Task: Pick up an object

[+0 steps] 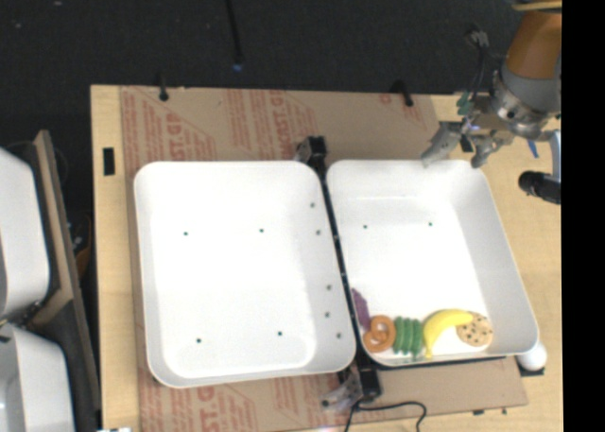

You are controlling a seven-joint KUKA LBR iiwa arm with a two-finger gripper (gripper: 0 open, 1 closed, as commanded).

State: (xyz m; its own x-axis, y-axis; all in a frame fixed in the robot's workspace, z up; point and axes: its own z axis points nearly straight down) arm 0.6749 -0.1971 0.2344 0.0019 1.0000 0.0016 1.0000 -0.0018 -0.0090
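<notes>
**Gripper parked at the far edge, toys all down in the near corner**

While the arm sits up at the back of the bench, the gripper [457, 147] hangs over the far rim of the right bin [425, 196], fingers spread fairly wide with nothing between them.

Everything worth grabbing is well away from it, toward the camera, bunched along the near wall of that bin. From the gripper's spot that's down the whole length of the bin: a banana [445, 323], a cookie [475, 331] touching the banana's end, a green ridged piece [408, 335] just beside it, an orange pretzel-looking ring [379, 334], and a small purple thing [359, 305] against the divider side.

My guess is these are light plastic play food, stiff and a bit slick. I'd go for the banana across its narrow middle, since it's the chunkiest. Trouble is they're packed close against the wall, so fingers could easily bump neighbours. The left bin [170, 279] lies off to the side.
</notes>
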